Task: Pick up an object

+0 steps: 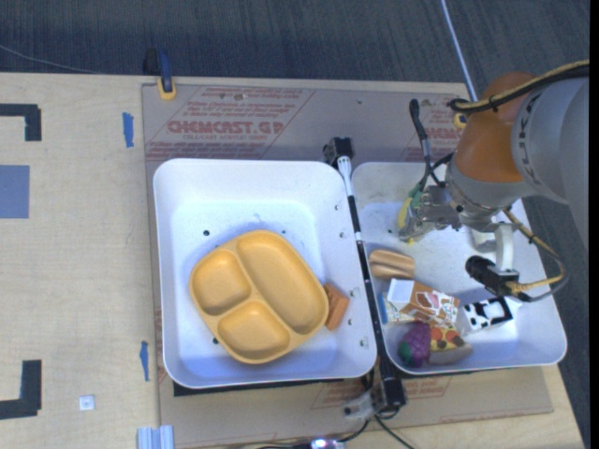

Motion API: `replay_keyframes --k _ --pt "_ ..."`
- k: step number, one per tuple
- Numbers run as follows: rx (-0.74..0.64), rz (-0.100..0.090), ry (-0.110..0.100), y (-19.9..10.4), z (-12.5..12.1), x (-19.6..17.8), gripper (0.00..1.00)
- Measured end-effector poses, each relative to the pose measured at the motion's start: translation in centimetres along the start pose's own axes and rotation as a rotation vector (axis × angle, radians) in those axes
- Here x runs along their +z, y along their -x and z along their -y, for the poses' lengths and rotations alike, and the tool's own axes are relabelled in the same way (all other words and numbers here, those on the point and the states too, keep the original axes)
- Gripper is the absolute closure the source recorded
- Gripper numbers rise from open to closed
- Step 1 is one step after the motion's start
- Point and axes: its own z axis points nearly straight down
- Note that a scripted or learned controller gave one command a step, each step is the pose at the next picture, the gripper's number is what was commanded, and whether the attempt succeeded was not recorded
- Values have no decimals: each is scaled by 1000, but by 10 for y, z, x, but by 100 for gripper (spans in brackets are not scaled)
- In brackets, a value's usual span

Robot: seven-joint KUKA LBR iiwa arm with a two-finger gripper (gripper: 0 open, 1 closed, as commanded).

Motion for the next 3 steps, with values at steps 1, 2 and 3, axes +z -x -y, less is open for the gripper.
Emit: replay_keyframes --k 1,2,3 --pt "1 -1 -5 13 91 -38 100" --pt "-1 -2 -5 -16 123 -80 100" --pt "0 0 -2 28 53 -63 100"
